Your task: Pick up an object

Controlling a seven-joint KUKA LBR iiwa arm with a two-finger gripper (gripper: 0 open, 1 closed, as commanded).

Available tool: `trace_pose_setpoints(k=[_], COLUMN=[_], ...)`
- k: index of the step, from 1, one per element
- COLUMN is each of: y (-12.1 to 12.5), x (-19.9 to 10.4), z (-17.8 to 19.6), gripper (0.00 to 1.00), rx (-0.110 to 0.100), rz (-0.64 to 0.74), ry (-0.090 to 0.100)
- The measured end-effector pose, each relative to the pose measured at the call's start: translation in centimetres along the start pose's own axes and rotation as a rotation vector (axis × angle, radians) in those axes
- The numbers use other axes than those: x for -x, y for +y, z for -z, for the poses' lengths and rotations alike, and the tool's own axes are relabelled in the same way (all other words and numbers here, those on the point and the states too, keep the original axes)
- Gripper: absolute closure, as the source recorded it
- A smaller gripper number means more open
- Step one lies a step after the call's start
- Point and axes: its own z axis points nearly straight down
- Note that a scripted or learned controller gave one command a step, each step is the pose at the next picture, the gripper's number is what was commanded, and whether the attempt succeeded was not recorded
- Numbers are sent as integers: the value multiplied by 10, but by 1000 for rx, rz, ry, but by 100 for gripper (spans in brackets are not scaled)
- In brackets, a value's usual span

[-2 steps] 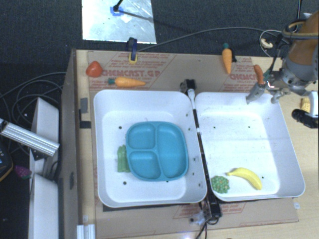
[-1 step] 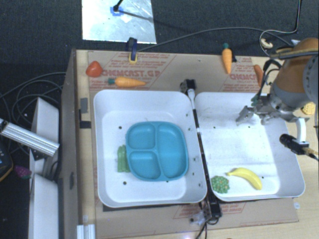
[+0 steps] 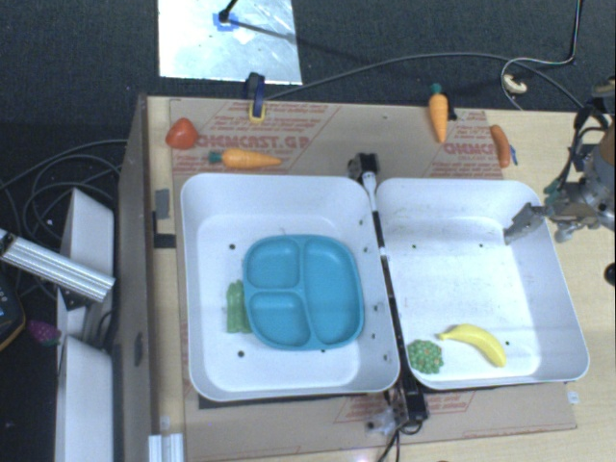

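Hand [image 3: 531,221] over right bin's [image 3: 553,287] upper right rim; finger state cannot be told. Banana [image 3: 474,342] and green cluster [image 3: 424,356] lie near the front wall.

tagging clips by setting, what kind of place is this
Likely a robot lab test bench: two white bins clamped side by side, toy food such as a banana and carrot, a gripper reaching in, loose cables around.

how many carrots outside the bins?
3, all on the cardboard behind the bins: orange toy carrot lying flat at left, orange toy carrot upright at centre-right, and a smaller reddish-orange one far right.
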Motion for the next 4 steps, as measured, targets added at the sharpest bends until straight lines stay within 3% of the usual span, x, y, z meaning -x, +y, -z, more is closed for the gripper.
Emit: trace_pose_setpoints(k=[1,2,3,4], y=[-24,-80,-82,-52], x=[-24,-58,-100,-23], z=[-57,-91,-133,-29], gripper=[0,0,0,0], rx=[-5,-5,-4,-1], rz=[0,-1,1,-1], ry=[3,3,3,1])
